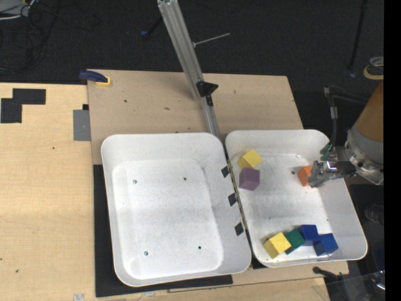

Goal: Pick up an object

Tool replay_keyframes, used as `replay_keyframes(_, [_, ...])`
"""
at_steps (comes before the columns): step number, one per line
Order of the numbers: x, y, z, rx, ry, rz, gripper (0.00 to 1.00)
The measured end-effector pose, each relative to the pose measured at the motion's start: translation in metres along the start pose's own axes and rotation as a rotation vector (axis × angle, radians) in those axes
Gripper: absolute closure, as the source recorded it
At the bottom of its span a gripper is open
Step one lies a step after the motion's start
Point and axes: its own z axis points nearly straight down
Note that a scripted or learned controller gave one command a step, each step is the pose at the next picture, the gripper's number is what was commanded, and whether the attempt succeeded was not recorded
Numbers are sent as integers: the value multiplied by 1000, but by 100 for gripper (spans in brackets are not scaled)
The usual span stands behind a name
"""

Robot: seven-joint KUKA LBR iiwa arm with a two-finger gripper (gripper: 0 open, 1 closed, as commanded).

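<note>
Take the right bin as your landmark: the gripper sits low over its far right part, reaching in across its right rim, with the grey wrist and the orange band of the arm just outside that rim. Right at the fingertips you see an orange block, small, with a flat face tilted toward the bin's middle; its right side is hidden by the metal of the gripper, so you cannot tell whether the block is between the fingers or merely touching them, and you cannot tell how wide the pincer stands. Toward the bin's far left corner lies a yellow cube, and just nearer than it, almost touching, a purple cube. Along the bin's near wall you find a cluster: a second yellow cube at its left end, a green block pressed against it, then a blue block and another blue block toward the near right corner. To the left of the right bin, sharing a divider with black clips, stands the left bin. A slanted aluminium rail rises beyond the bins' shared far corner.
</note>
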Motion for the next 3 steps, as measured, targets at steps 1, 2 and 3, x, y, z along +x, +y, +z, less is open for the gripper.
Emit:
replay_keyframes(1, [48,0,-5,5,4,-4,100])
replay_keyframes(2, [103,18,-6,5,3,-5,100])
replay_keyframes(3, [153,20,7,9,3,-3,100])
